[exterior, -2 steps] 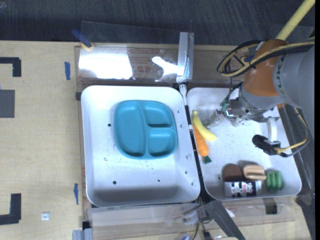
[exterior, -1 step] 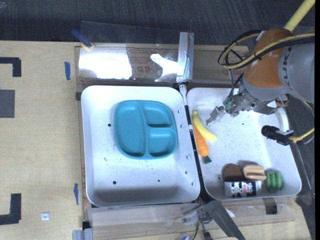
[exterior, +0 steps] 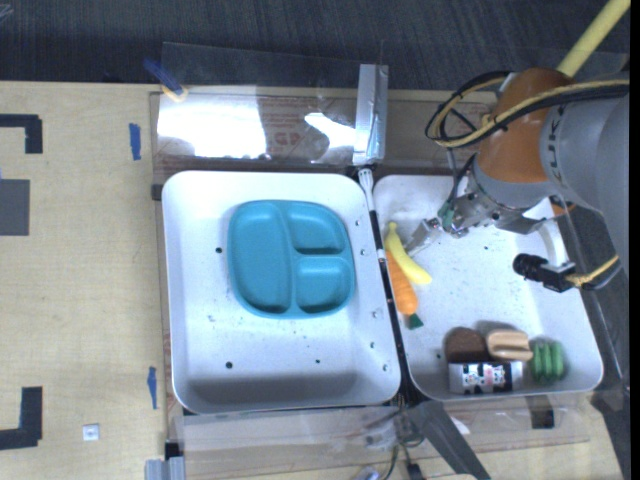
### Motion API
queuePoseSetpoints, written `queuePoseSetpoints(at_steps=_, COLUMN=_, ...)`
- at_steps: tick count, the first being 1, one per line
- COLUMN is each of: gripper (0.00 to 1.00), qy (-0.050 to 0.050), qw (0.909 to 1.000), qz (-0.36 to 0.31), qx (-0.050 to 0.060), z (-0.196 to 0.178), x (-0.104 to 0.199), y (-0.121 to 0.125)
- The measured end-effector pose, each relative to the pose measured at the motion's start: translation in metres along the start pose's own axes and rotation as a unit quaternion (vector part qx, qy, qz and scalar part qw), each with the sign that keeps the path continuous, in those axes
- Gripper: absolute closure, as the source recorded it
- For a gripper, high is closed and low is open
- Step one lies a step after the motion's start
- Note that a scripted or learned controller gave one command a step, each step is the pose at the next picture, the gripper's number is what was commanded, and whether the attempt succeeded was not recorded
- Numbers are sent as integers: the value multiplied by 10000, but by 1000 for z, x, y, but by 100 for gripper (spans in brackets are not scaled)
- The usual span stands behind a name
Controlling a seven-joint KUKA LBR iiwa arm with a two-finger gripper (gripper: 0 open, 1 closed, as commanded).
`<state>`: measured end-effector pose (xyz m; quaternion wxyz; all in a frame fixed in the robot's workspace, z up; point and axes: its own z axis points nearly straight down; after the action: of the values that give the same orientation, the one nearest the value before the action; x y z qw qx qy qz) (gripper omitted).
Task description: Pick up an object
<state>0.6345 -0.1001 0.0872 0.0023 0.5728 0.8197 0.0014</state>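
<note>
The likeliest thing to be picked is a toy banana (exterior: 407, 258) — yellow, slim and slightly curved, lying at a slant in the right bin (exterior: 570, 328) hard against its left wall. Its upper tip points toward the bin's far-left corner. Touching its lower side is a toy carrot (exterior: 403, 293), orange with a small green stub at the end nearer the front of the desk (exterior: 70, 268).

The pincer (exterior: 435, 226) hangs over the far-left part of the right bin, just beside the banana's upper end, on a grey arm (exterior: 580, 158) with an orange band that comes in from the desk's right edge. Nothing shows between its fingers; whether they stand apart or together I cannot tell, the metal parts being too small and jumbled.

Along the right bin's front wall sits a tight cluster: a brown rounded piece (exterior: 464, 344), a tan bun-like piece (exterior: 508, 344), a green ribbed piece (exterior: 547, 359), and a dark can (exterior: 485, 375) on its side with a white label.

The left bin (exterior: 200, 348) holds a blue divided tray (exterior: 292, 258) — three compartments, lying flat near the bin's middle, a little toward its far wall. A few dark specks dot both bin floors.
</note>
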Motion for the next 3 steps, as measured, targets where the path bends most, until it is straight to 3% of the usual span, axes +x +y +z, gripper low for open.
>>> queuePoseSetpoints(at_steps=1, gripper=0, qy=-20, qw=9976, qz=-689, qx=-33, z=-104, x=0, y=38)
queuePoseSetpoints(at_steps=2, gripper=0, qy=25, qw=9930, qz=-1179, qx=42, z=-29, x=-4, y=-17)
queuePoseSetpoints(at_steps=3, gripper=0, qy=2, qw=9889, qz=-1489, qx=8, z=-38, x=-12, y=31)
